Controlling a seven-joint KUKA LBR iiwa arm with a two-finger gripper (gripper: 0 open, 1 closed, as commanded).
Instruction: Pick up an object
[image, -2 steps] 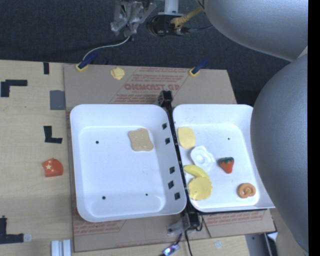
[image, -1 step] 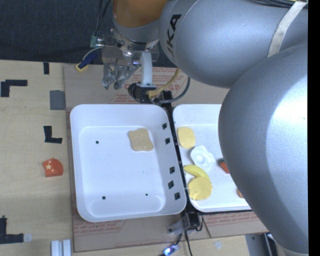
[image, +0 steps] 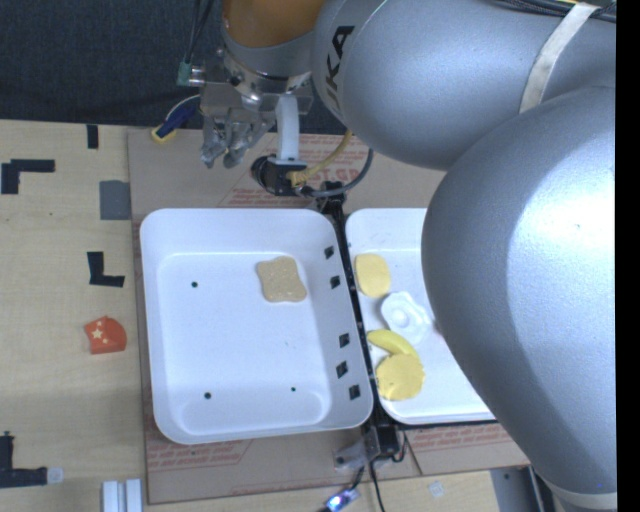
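Camera view, gripper (image: 228, 150) above the left bin's (image: 170, 300) far rim, finger state can't tell, toast piece (image: 281, 279) below it in that bin, yellow pieces (image: 372, 274) and fried egg (image: 404, 316) down-right, red piece (image: 105, 335) outside, bulky arm (image: 520, 200) overhanging right bin.

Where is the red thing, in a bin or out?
Out. The red thing lies on the bench, left of the left bin.
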